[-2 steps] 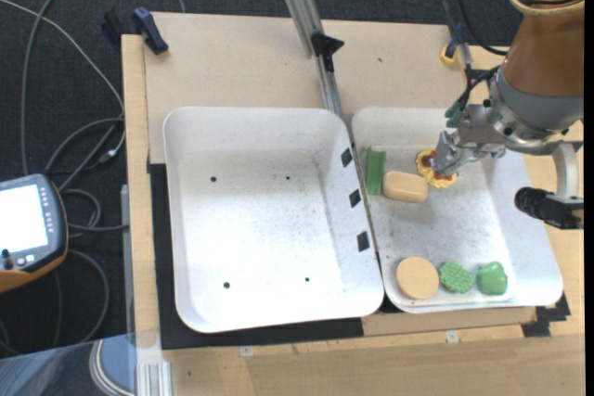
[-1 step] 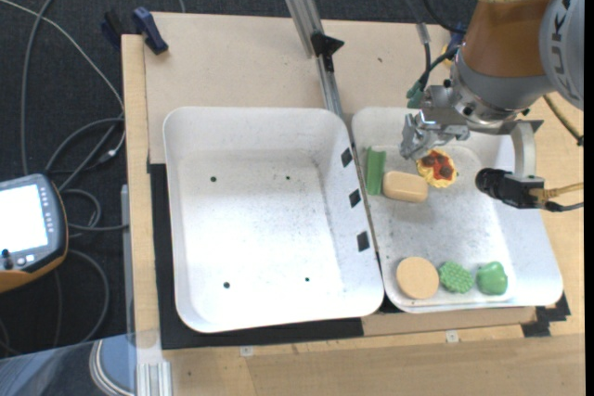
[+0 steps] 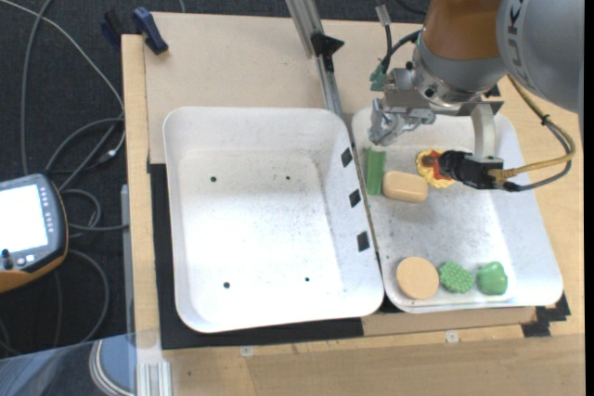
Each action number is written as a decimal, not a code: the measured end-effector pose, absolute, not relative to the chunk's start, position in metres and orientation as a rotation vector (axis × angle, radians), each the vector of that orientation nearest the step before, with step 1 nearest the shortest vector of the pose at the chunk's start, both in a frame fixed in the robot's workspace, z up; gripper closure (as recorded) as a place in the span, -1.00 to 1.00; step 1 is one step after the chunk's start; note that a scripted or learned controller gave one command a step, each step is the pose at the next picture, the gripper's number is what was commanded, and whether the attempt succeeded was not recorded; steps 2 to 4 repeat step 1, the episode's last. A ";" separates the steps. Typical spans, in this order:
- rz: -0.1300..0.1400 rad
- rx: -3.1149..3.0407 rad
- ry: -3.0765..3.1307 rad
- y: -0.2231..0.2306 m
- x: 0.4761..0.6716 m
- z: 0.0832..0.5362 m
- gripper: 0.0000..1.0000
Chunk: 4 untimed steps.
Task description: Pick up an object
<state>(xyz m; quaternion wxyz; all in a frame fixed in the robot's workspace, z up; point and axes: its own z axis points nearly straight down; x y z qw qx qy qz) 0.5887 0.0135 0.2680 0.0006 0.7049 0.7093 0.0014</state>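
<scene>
Arm (image 3: 506, 9): reaches in from the right, wrist over the far end of the right bin.
Left bin (image 3: 186, 144): white, speckled.
Right bin (image 3: 534, 246): holds every candidate.
Gripper (image 3: 385, 130): hangs just above the green block; I cannot tell how wide it stands.
Green block (image 3: 374, 172): upright against the bin's left wall, touching the tan bar (image 3: 406, 187).
Advice: descend straight, straddle the block only, keep clear of the wall.
Near row: tan disc (image 3: 417, 277), two green pieces.
</scene>
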 end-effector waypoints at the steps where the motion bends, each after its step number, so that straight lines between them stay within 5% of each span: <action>1: 0.004 2.214 2.227 0.058 0.621 0.262 1.00; 4: 0.004 2.214 2.227 0.058 0.621 0.262 1.00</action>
